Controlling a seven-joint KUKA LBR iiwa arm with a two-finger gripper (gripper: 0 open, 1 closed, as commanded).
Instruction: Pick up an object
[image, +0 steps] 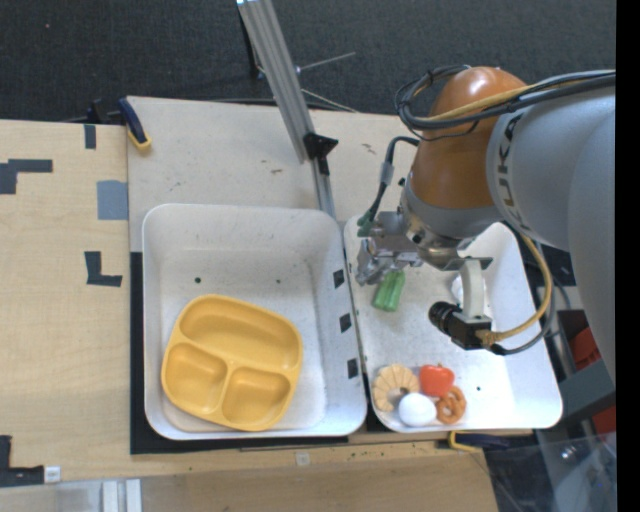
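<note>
My claw hangs low in the right bin, just above a green object — its nearest target, I think. Grasping or released, I cannot tell — the wrist hides it.

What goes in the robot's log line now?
gripper over right bin | green thing beneath | yellow tray in left bin

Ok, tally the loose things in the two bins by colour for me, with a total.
Yellow: 1, the divided tray in the left bin
Green: 1, the small object beneath the gripper in the right bin
Tan: 1
Red: 1
White: 1
Orange-brown: 1
Total: 6
</note>
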